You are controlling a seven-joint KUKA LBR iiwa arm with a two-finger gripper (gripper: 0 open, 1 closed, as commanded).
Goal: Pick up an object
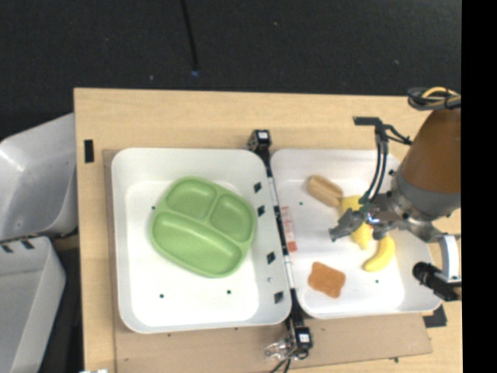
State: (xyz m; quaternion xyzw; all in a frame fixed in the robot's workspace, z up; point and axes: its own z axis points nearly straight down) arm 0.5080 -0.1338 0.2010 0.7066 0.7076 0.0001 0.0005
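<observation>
I log the gripper (351,225) low in the right bin (311,169), fingers spread apart and holding nothing, just beside the yellow banana (378,256). Also in that bin: a tan bread roll (323,189) and an orange-brown piece (327,279). Left bin (128,286): a green divided plate (203,225).

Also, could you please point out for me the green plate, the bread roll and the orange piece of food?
green plate (203,225): camera view, on the ridge between its compartments.
bread roll (323,189): camera view, on the middle of its top.
orange piece of food (327,279): camera view, on the centre of its upper face.
</observation>
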